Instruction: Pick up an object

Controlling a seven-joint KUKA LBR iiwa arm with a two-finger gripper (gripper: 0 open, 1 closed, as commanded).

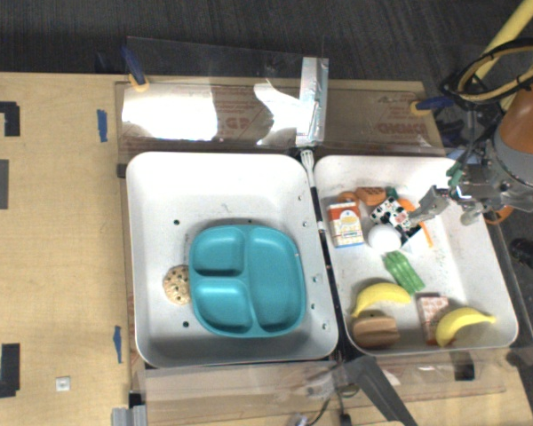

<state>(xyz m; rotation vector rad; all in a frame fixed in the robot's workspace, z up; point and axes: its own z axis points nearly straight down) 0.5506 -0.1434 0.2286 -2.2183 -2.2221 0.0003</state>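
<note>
My gripper [425,209] reaches in from the right over the upper part of the right bin [480,264]. It hangs just right of a black-and-white spotted cube [386,211] and a white ball [383,237]. An orange-and-white carton [344,224] lies further left, with a small orange piece [370,195] behind it. A green strip [403,271] lies in the middle of the bin. Toward the front are two yellow bananas [379,295] [460,323], a brown bun [376,329] and a pinkish block [431,307]. I see nothing clearly held by the gripper.
The left bin [160,193] holds a teal divided plate [246,278] and a cookie [176,284] beside its left edge. A clear panel with a metal post [313,96] stands behind the bins. Yellow and black cables [497,56] hang at the upper right.
</note>
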